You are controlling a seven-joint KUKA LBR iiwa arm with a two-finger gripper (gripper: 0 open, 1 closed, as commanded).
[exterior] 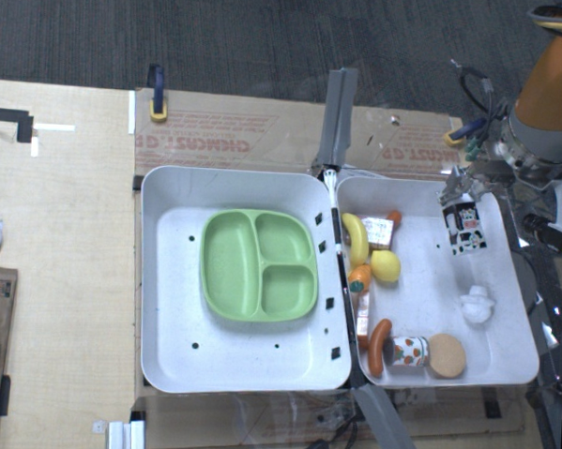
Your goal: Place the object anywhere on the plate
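Observation:
A green plate (258, 265) with three compartments lies in the middle of the left bin (162, 335), with nothing on it. My gripper (464, 227) hangs over the upper right part of the right bin (508, 372), well away from the plate. Just below it lies a white crumpled object (477, 304). Along the right bin's left side lie a yellow banana (354, 237), a lemon (385, 265), a small packet (381, 230) and a small orange bottle (358, 280). Near the front sit a red sausage (378, 346), a small can (409, 351) and a round tan biscuit (447, 355).
A raised divider (334, 259) separates the two bins. A grey upright post (338, 119) stands behind it. Cables hang by the arm (551, 83) at the right. A blue and yellow clamp (156, 92) sits on the cardboard behind the left bin.

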